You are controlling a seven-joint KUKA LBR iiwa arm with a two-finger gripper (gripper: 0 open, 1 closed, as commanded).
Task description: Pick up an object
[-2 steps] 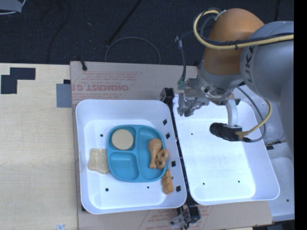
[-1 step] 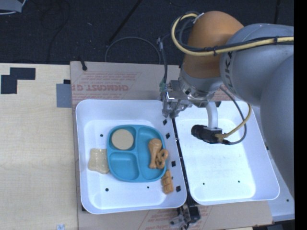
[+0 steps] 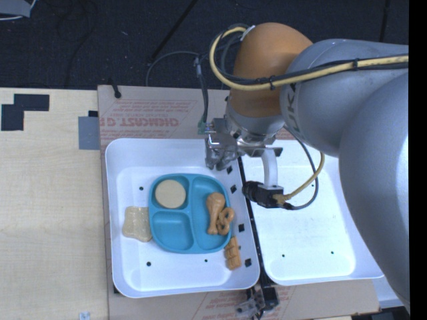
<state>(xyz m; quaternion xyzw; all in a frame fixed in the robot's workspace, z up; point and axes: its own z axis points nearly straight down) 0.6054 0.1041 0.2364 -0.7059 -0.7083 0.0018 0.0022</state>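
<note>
Approach step: the hand (image 3: 220, 153) hovers over the left bin's (image 3: 127, 272) far edge, finger state unreadable, nothing visibly held; next it must drop onto the pretzel (image 3: 217, 212) in the blue tray (image 3: 175, 233).

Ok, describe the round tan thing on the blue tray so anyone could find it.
Look in the left white bin, at the blue divided tray. The round tan disc lies in its upper-left compartment. It is flat and circular, unlike the knobbly chicken-leg piece in the right compartment.

Red printed lettering runs upside down across the cardboard sheet (image 3: 150, 115) behind the bins; it is too blurred to read, perhaps a brand name.
</note>
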